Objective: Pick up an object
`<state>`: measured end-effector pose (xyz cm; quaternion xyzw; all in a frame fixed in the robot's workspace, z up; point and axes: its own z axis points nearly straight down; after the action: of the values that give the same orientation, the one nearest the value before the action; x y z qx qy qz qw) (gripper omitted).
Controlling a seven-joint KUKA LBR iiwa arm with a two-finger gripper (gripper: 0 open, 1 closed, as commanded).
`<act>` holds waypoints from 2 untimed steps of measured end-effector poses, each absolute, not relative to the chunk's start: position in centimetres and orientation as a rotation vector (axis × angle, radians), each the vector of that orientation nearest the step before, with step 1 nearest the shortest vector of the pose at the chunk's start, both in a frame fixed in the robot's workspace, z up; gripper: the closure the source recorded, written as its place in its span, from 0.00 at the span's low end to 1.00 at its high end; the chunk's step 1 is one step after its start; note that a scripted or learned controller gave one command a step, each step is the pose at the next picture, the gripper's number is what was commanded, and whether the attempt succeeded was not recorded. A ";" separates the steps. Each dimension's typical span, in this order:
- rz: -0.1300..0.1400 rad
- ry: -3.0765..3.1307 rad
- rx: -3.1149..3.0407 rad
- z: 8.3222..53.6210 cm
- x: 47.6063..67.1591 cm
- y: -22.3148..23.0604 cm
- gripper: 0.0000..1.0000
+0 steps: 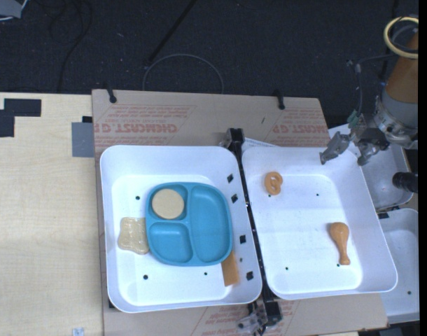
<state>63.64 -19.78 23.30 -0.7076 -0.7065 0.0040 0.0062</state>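
My gripper [349,148] hangs over the far right corner of the right bin [318,285], its two grey fingers spread open with nothing between them. In that bin lie a small tan pretzel [273,183] near the far left and a brown drumstick [340,241] at the right. The left bin [122,170] holds a blue divided plate [189,224] with a round tan cracker [167,203] in its upper left compartment. A pale toast slice [133,235] lies left of the plate, and an orange-brown stick [229,269] lies at its lower right.
Both bins rest on a cardboard sheet [199,121] on the wooden bench [38,208]. A black divider [243,208] runs between the bins. The arm's orange band [404,75] rises at the far right.
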 end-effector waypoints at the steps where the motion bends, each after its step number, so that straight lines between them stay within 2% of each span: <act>1: 0.001 -2.221 -2.221 24.1 63.9 -19.8 0.00; 2: 0.007 -2.217 -2.216 17.7 64.1 -19.8 0.00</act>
<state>64.07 -19.76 17.68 -0.7069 -0.7073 0.0022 0.0034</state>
